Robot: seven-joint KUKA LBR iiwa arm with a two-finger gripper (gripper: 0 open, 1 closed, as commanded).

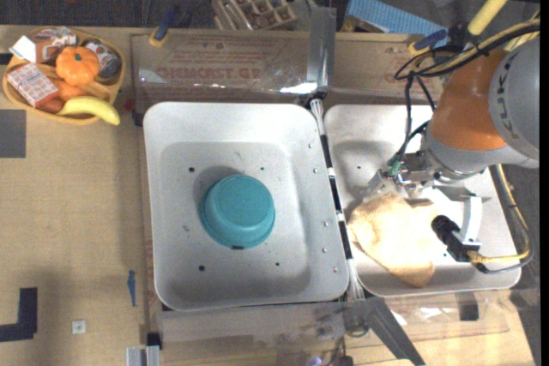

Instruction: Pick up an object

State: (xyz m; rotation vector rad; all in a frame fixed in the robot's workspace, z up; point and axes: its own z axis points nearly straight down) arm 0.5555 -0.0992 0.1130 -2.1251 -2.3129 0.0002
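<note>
Teal plastic, a round upturned bowl point(238, 211) sits alone in the middle of the left white bin point(171, 133). In the right white bin point(360, 129), a floppy tan cloth-like piece point(395, 237) lies at the near side, and the grey arm's gripper point(410, 183) hangs right at its far edge. Nothing looks lifted, so the pick appears not yet made. The wrist hides the claw; whether it is open or closed I cannot tell, nor whether it touches the cloth.
</note>
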